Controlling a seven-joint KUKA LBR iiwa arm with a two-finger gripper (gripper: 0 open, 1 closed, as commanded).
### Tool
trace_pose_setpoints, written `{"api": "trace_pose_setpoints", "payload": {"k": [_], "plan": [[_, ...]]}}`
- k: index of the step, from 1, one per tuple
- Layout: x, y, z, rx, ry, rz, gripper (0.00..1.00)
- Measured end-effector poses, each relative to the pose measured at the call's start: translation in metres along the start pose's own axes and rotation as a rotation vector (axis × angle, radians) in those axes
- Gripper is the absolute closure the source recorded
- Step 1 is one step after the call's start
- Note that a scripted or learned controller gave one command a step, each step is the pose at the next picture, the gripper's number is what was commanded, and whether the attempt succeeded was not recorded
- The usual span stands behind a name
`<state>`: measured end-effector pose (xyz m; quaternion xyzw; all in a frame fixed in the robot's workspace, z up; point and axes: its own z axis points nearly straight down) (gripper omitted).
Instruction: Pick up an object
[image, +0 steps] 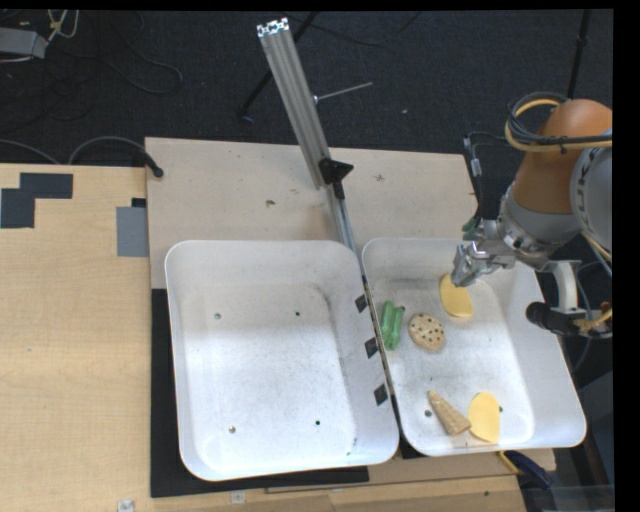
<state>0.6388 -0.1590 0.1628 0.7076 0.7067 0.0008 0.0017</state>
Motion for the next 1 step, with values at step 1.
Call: {"api": "trace_pose_setpoints", "payload": {"k": [1], "plan": [[0.0086, -0.0015, -0.0572, 0.000, 0.001, -0.002, 1.00]]}}
